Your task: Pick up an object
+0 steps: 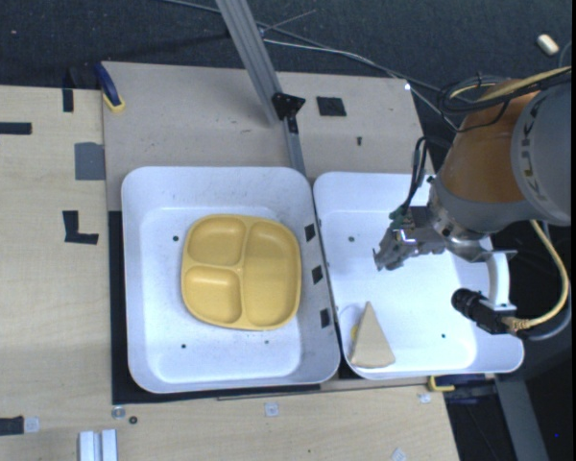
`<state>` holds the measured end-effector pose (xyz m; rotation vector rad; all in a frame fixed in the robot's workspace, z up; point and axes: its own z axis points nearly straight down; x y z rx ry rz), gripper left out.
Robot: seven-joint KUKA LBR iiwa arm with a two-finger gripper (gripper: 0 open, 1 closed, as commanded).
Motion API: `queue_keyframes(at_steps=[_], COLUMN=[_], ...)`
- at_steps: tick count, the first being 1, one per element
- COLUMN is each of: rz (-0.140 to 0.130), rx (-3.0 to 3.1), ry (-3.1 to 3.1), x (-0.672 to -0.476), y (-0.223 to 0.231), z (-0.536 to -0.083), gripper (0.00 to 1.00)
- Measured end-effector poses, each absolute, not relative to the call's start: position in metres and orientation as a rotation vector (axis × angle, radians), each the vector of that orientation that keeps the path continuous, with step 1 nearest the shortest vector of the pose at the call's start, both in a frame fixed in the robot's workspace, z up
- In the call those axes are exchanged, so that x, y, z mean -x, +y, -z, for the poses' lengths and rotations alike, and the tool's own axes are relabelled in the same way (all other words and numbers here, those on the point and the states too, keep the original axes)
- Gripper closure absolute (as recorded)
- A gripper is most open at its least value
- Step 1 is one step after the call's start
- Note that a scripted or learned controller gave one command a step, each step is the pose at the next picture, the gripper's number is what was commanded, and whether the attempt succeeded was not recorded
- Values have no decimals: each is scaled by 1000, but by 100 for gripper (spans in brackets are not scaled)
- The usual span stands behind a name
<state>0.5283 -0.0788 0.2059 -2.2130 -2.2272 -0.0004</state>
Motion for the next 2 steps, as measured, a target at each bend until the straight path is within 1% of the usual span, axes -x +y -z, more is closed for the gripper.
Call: queue_keyframes(at_steps=[2], rz=[1], rx=[2212], ry=[-2228], x=[-554], y=[21], z=[-227], gripper=[100])
